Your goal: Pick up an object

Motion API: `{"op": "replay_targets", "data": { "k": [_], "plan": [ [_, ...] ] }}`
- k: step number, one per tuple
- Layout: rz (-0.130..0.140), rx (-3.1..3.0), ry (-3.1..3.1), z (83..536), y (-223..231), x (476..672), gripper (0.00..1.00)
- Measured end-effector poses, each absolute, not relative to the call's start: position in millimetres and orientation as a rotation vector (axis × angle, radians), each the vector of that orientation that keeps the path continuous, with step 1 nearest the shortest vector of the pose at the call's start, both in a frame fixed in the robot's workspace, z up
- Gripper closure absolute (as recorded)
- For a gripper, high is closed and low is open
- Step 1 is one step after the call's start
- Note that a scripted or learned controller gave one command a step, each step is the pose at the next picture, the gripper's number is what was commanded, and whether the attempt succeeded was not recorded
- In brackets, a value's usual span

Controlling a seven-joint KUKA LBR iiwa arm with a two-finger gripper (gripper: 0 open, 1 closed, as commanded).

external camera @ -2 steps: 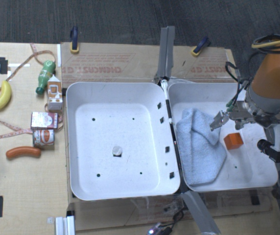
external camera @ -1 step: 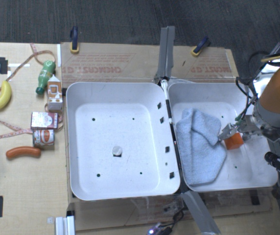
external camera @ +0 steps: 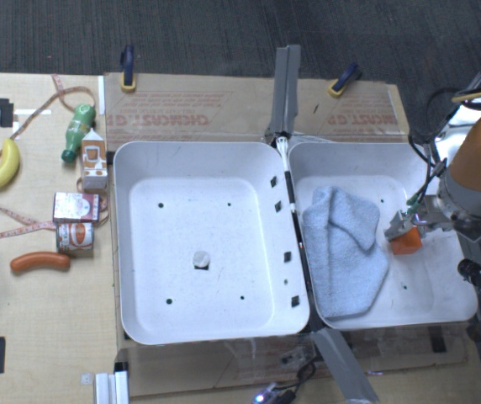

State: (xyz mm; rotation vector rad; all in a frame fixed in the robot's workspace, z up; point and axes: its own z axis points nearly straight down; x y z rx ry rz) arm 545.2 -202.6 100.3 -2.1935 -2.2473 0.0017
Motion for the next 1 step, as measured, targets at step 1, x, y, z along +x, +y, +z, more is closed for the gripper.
{"op": "replay_targets", "data": {
  "k": [1],
  "plan": [
    [0.001,-2.230,-2.214,197.9,-165.2,614.8,1.00]
  ]
}}
